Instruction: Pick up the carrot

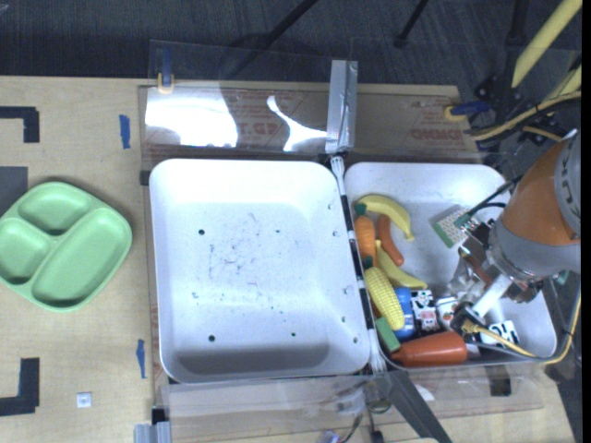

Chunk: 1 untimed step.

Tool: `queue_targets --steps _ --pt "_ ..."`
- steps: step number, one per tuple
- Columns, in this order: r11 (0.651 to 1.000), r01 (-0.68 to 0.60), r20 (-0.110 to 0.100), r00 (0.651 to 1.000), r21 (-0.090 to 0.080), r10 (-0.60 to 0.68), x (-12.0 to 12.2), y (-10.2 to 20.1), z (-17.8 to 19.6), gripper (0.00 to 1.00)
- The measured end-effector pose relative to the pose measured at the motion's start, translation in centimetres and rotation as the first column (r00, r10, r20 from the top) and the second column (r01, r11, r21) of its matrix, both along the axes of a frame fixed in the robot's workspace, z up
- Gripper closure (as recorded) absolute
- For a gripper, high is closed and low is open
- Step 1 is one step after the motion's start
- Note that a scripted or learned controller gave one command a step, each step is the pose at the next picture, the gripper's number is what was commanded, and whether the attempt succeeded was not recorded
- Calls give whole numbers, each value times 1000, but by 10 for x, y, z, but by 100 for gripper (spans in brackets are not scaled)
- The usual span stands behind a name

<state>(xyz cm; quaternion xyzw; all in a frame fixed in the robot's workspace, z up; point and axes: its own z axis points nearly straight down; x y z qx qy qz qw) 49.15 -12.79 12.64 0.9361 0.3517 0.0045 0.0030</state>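
Gripper [462, 314], low in the right bin [434, 178] among cluttered toys; whether it stands apart or together cannot be told. Just beside it lie a red pepper [434, 347] and a corn cob [383, 298]. Carrot [367, 236]: orange, against the bin's left wall, below a banana [388, 212], well apart from the gripper. Likely a light, stiff, smooth plastic toy, tapered and prone to slip; best taken across its thicker middle, clear of the wall.

Arm [545, 210] cut off at right edge; claw [462, 314] fingers' state unclear amid clutter.
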Motion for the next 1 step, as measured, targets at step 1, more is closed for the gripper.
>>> queue_targets --steps 1 --pt "997 80 -8 997 -3 -80 7 21 -1 100"
